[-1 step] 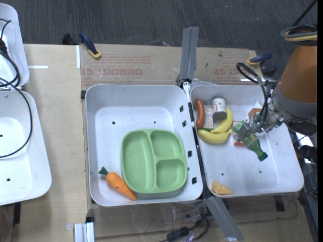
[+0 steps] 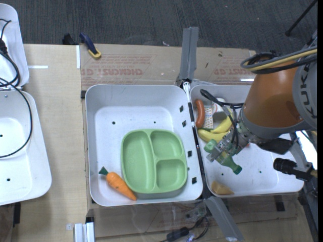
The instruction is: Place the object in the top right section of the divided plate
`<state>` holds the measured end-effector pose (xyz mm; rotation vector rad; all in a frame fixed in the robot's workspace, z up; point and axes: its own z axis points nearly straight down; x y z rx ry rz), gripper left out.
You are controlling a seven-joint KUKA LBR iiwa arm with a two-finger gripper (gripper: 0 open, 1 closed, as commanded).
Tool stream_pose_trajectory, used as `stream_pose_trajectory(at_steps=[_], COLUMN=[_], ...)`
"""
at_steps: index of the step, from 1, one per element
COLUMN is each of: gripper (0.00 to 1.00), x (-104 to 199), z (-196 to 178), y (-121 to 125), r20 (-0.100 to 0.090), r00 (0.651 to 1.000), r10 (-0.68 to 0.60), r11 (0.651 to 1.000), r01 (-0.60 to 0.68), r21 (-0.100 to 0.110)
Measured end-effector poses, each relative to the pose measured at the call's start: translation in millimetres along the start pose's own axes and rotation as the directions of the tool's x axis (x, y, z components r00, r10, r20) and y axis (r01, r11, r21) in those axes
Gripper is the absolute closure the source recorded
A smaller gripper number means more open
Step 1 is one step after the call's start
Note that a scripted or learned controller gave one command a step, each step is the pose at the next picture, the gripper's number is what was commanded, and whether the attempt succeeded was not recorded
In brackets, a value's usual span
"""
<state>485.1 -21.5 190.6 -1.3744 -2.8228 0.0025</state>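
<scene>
Over the right-hand shallow white bin [image 2: 262, 178], the grey arm with its orange band [image 2: 275, 102] reaches in from the right, and its two-finger gripper [image 2: 220, 150] sits low among the toys there. How far the fingers are spread cannot be told, for wrist and clutter hide them. A small green plastic bottle [image 2: 229, 163] lies tilted right at the gripper, touching or nearly so; whether it is actually clamped cannot be made out. Just above it lies a yellow toy banana [image 2: 214, 130], with a red-orange toy sausage [image 2: 200, 112] beside it near the bin's left wall. A pale yellow rounded piece [image 2: 222, 188] rests near the front rim.

Left of that, the second white bin [image 2: 101, 135] holds the light green divided plate [image 2: 151, 160], its three sections bare. An orange toy carrot with a green top [image 2: 118, 183] lies touching the plate's lower left edge.

Both bins stand on a pale wooden bench [image 2: 50, 59]; dark carpet [image 2: 151, 9] lies beyond it.
</scene>
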Motion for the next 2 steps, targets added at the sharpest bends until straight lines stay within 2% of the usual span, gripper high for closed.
stream_pose_trajectory(at_steps=[1,2], gripper=[1.0,0.0], x=[61.9,61.7], z=[-0.4,-0.4], y=[39.8,39.7], r20=[0.001,0.001], r00=[0.977,0.977], r10=[-0.213,-0.213], r11=[0.977,0.977], r01=[0.213,0.213], r21=[-0.001,-0.001])
